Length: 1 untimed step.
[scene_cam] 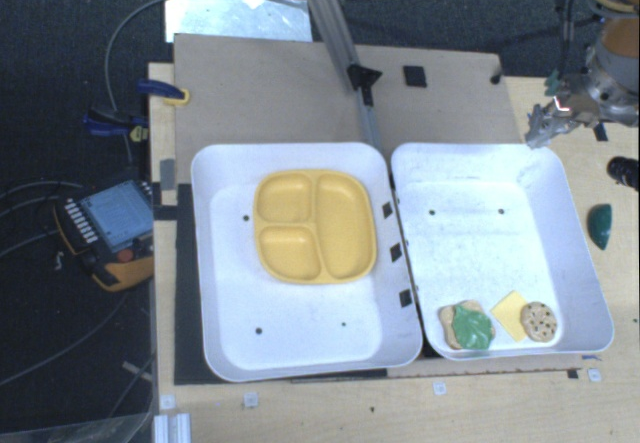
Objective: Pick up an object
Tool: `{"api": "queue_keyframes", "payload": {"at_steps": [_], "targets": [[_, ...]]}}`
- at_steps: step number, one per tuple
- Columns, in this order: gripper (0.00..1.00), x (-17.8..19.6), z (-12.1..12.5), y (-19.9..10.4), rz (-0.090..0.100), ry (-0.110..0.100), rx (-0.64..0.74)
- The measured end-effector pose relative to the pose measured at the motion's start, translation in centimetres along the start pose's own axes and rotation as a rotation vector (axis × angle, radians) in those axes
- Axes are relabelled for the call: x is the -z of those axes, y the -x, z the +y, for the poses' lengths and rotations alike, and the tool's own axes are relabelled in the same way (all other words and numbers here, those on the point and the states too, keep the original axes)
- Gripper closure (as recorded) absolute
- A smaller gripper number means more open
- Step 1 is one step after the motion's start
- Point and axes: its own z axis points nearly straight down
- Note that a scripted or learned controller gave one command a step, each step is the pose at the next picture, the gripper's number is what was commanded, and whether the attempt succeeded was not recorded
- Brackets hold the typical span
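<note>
Grey gripper (540, 127) half cut off at our right edge, its grasp we cannot tell, cookie (538, 321), cheese slice (510, 312), green toy (470, 326) crowd right bin (575, 231) corner, yellow tray (315, 226) in left bin (225, 261).

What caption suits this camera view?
Claw above right bin's far corner; toy foods lie at its near edge.

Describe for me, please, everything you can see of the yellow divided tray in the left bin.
The yellow tray looks like matte moulded plastic, a rounded square with a raised rim and three compartments: two smaller ones on its left side, one long one on its right. It lies flat, right way up, turned slightly askew, on the floor of the left bin, toward the far half. All three compartments look bare. Nothing touches it but the bin floor.
</note>
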Motion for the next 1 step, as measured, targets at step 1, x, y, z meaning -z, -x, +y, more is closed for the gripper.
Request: {"api": "queue_keyframes", "payload": {"at_steps": [1], "targets": [[1.00, -0.49, -0.76, -6.32, 0.003, -0.006, 0.003]]}}
